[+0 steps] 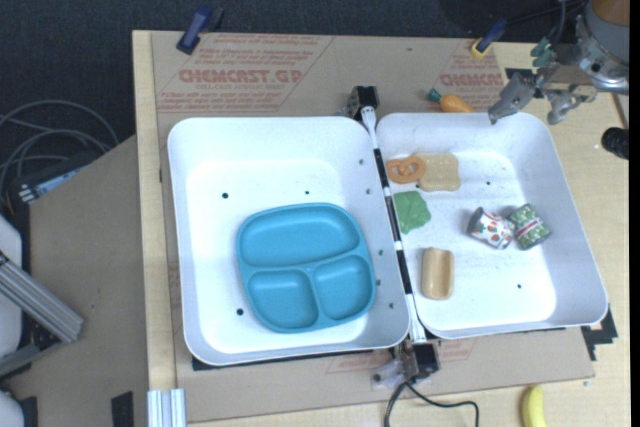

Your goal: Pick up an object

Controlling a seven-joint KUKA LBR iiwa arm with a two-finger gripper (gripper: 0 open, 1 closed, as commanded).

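Note:
My gripper (530, 106) hangs above the far right corner of the right bin (560, 295), its two fingers spread apart with nothing between them. Inside that bin lie an orange ring-shaped piece (404, 169), a beige bread-like piece (439, 172), a green leafy piece (411, 211), a tan roll (437, 273) and two small patterned cans (508, 228). All of them sit nearer the camera and to the left of the gripper.
The left bin (200, 165) holds a blue divided plate (304, 266). A small orange item (452, 102) lies on the bench behind the right bin. Blue clamps (198, 28) sit on the bench's far edge. A yellow object (533, 407) lies at the front right.

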